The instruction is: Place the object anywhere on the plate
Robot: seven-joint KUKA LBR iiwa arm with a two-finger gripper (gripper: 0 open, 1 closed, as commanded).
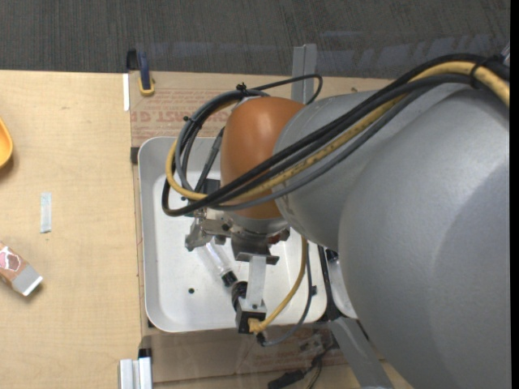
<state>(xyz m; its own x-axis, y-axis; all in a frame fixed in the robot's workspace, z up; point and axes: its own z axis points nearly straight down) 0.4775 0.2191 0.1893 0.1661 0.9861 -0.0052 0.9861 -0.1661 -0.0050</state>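
Arm (405,193): grey, orange band, black and yellow cables looped around it; covers the bench's right half and most of the white bin (154,217). Bin: its left wall and near-left corner bare, one tiny dark speck (191,291) on the floor there. Gripper (235,286): low over the bin's near edge; opening cannot be told. Wooden bench (73,152), left edge: orange item (4,144), brown-and-white packet (18,271), small grey strip (45,213). The task's object and plate cannot be made out.

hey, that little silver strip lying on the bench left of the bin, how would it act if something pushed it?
The strip looks thin and flat, so it would probably slide, not roll or tip. It seems small and likely light. Lying flush on the bench, it may be hard to pinch.
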